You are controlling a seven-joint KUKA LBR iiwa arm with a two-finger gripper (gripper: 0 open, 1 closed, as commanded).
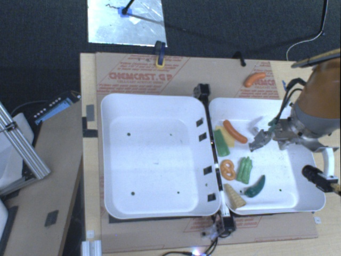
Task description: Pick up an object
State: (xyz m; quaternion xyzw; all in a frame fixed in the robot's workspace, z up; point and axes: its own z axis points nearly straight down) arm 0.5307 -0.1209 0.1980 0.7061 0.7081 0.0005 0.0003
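Tool (pixel 259 141): hung low over the right bin (pixel 298 196), reaching in from the right; nothing seen gripped, and whether its tips were apart or together could not be told.
Orange sausage (pixel 235 131): just left of the tool, inside the right bin.
Green pepper (pixel 244 169): below the tool.
Pretzel (pixel 228 169): left of the pepper.
Stray sausage (pixel 254 79): on the counter (pixel 213 71) beyond the bin.
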